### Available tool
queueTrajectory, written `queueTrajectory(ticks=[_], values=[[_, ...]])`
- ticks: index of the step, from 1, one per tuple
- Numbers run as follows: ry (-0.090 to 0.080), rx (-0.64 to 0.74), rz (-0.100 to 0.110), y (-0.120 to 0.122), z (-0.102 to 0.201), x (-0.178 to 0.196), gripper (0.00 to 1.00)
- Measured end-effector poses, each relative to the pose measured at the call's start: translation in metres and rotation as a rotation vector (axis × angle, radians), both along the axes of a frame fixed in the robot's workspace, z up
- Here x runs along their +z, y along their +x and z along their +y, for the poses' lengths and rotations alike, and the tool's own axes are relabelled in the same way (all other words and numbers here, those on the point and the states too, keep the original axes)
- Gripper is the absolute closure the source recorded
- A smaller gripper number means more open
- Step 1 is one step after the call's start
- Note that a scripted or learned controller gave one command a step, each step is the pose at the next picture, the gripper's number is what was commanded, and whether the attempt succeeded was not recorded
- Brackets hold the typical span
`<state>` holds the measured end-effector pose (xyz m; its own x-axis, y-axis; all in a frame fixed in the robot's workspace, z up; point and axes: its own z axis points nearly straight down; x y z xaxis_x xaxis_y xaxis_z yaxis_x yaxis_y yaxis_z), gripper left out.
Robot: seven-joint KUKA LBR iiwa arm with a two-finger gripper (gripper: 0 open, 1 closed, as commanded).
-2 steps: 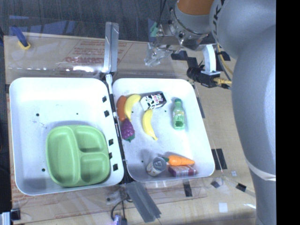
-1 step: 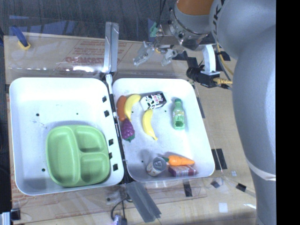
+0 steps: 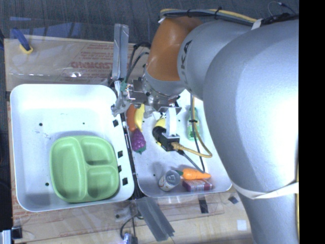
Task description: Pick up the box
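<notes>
Arm (image 3: 244,85) reaches from right, claw (image 3: 122,101) pointing down.

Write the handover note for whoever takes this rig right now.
Gripper: over the far-left part of the right bin, by the purple toy; open or shut, unclear.
Box: at the right bin's near edge, beside the can, next to the carrot, apart from the gripper.
Done: nothing yet, box not lifted.
Left: reach the box, grasp it, lift it.

Green divided plate (image 3: 84,168) at the left bin's (image 3: 61,111) six o'clock; can (image 3: 169,180) and carrot (image 3: 195,175) at the right bin's (image 3: 150,166) six.
</notes>
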<state>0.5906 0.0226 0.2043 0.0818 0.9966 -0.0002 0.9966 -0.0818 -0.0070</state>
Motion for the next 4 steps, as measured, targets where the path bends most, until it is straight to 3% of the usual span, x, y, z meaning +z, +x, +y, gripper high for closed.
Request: queueTrajectory(ticks=[1, 2, 3, 4], values=[[-0.001, -0.008, -0.002, -0.102, -0.075, 0.003, 0.00], [0.000, -0.040, -0.002, -0.107, -0.074, -0.014, 0.00], [-0.001, -0.447, -0.006, -0.114, -0.028, 0.238, 0.00], [-0.002, -0.280, -0.005, -0.105, -0.039, 0.237, 0.00]])
